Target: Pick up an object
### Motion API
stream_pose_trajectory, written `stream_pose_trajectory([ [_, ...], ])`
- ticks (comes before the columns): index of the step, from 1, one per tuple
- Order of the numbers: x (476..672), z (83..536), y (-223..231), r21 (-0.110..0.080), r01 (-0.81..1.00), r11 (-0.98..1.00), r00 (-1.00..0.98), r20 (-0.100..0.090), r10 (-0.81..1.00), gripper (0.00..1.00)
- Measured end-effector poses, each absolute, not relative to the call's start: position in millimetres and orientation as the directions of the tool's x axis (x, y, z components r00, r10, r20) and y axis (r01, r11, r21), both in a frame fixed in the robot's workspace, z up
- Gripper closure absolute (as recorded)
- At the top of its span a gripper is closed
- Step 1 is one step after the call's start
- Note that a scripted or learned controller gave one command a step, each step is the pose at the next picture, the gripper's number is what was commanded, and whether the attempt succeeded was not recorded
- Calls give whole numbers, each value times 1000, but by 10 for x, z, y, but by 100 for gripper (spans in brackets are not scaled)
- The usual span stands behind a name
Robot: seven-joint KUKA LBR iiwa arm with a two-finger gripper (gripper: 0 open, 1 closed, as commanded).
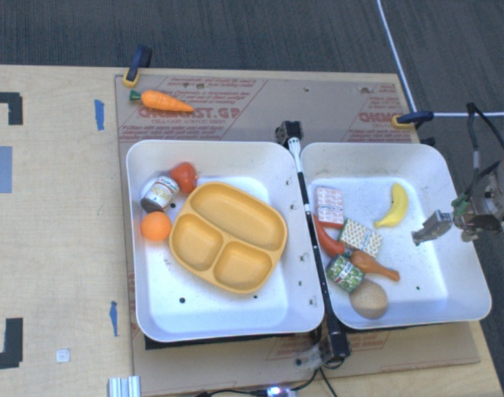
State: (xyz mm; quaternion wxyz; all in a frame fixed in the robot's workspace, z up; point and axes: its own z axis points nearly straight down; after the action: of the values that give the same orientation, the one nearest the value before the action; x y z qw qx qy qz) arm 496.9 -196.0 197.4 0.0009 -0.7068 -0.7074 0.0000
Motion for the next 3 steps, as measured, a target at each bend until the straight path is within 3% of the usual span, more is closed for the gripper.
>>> stream_pose_trajectory([
  [1,4813,947,-1737,3,1000,0,0,-2,1000,0],
  [2,4810,863,-1271,4,1000,1,-1,0,1000,0],
  [3,4825,969,-1278,10,1000,-1,1,-2,1000,100],
])
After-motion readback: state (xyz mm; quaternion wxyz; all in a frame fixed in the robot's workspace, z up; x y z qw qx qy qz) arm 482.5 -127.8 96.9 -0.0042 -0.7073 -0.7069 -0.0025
